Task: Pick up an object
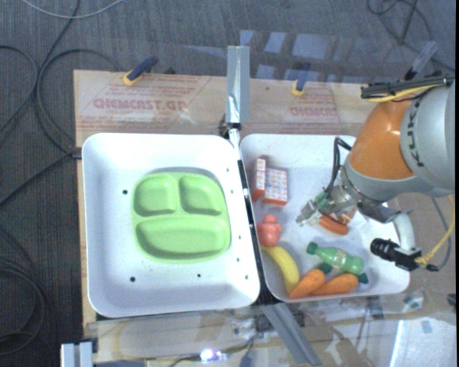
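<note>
Along the lower edge of the right bin [404, 285] lie two carrots [323, 283], a banana [282, 264] and a green bottle [336, 258]. Above them, at centre right, the gripper [327, 209] hangs over a small orange piece [336, 225]; whether its fingers are apart or together I cannot tell. Further up sits a red-and-white box [275, 186], and the left bin [107, 159] holds a green divided tray [182, 214].

The grey arm [432, 140] entered from the right edge of the frame, its orange band [382, 147] above the wrist. The hand [320, 209] pointed down and left, at the middle right.
</note>
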{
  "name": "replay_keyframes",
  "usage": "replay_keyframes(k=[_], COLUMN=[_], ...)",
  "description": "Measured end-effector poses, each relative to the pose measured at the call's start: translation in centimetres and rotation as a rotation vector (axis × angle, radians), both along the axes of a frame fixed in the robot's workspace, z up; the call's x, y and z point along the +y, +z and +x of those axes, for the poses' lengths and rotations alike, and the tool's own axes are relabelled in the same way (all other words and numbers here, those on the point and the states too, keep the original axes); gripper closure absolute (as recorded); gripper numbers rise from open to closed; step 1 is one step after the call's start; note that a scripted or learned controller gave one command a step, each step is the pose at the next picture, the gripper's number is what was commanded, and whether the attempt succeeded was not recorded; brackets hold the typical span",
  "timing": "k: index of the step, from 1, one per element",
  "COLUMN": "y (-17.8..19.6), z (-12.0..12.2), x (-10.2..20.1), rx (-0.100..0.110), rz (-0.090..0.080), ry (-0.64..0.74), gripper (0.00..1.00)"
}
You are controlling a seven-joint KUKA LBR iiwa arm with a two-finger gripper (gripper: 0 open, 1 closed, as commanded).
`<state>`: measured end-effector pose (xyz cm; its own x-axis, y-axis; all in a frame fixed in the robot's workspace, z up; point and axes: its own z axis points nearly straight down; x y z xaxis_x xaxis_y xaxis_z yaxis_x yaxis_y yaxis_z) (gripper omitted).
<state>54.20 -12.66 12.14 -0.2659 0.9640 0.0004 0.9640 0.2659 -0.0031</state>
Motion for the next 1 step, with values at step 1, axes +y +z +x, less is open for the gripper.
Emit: replay_keyframes(k=[1], y=[-0.01], z=[-0.01], x=[0.00], rx=[0.000], rz=[0.000], ry=[0.000], gripper=[0.00])
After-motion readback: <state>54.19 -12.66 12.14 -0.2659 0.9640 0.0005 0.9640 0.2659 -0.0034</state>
